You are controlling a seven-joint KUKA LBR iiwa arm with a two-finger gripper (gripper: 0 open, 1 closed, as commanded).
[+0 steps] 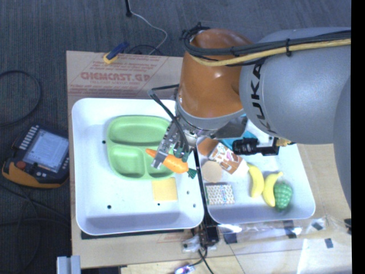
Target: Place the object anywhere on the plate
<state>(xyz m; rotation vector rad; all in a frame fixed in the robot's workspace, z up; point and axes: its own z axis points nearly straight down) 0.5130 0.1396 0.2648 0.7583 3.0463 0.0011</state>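
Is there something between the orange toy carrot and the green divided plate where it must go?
Nothing visible. The orange toy carrot lies at the green divided plate's right edge, under the gripper.

Hand [167, 151] gripping carrot [170, 161] beside plate [136, 144]

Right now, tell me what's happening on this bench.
The arm reaches over the left bin, its gripper down at the right edge of the green plate. A toy carrot sits right at the fingertips, lying across the plate's rim. A yellow square lies just below the plate. The right bin holds a banana and other toy food.
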